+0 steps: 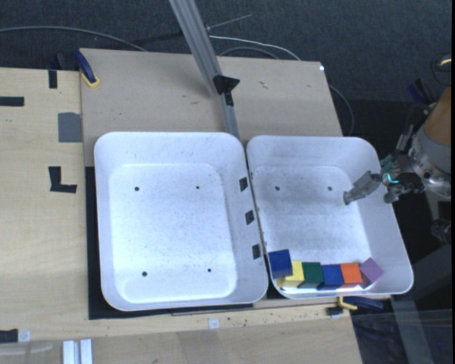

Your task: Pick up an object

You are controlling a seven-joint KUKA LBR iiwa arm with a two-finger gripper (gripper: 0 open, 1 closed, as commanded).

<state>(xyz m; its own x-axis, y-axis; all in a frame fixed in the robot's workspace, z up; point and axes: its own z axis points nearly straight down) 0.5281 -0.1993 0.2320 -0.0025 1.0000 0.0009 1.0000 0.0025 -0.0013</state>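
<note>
White plastic makes up both shallow bins on the worktop, the left bin [171, 218] and the right bin [326, 211] standing side by side with their inner rims touching. All the candidates for picking lie in the right bin, packed in a row along its near edge: a blue block [279, 262] at the near-left corner, sitting on or against a yellow block [293, 276], then a green block [312, 272], a second blue block [332, 274], an orange block [351, 273] and a purple block [371, 268] at the near-right corner.

At the right bin's right rim, about midway along it, the gripper [358, 188] reaches in over the bare floor of the bin, its grey tip pointing toward the bin's centre. Nothing is between its fingers; how far apart they stand cannot be told from this slant.

What matters for the move is that the row of blocks lies toward the near edge from the gripper, well apart from it, with the purple and orange blocks nearest. The row's long axis runs left to right along that edge, and the blocks sit tight against one another and the wall, which I judge leaves little room for fingers.
</note>
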